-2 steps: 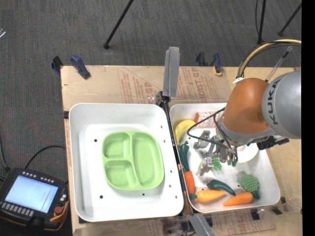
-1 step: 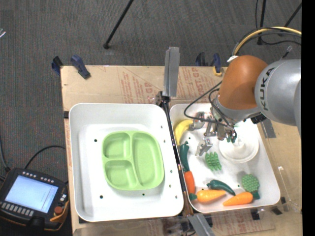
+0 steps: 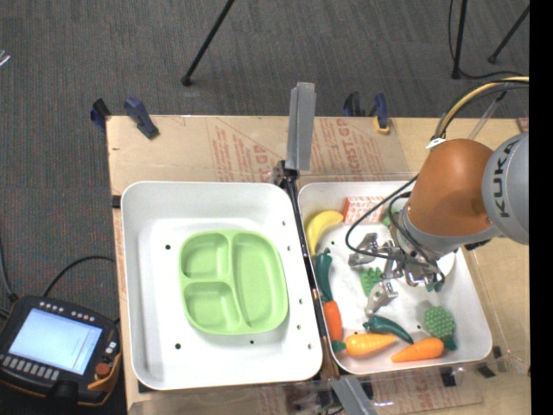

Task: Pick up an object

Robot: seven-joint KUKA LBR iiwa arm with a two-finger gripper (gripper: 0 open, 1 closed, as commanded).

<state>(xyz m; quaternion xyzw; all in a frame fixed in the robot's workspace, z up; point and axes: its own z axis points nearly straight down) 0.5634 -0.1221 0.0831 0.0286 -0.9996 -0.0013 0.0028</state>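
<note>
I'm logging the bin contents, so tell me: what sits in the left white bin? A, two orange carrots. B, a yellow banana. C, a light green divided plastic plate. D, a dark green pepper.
C: the light green divided plastic plate lies alone in the left white bin; the toy foods sit in the right white bin.

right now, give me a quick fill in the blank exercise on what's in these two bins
1. The green divided plate lies in the ____ bin.
2. The plate has ____ compartments.
3. The yellow banana lies in the ____ bin.
4. The pincer hangs over the ____ bin.

Missing words: left; three; right; right
</note>
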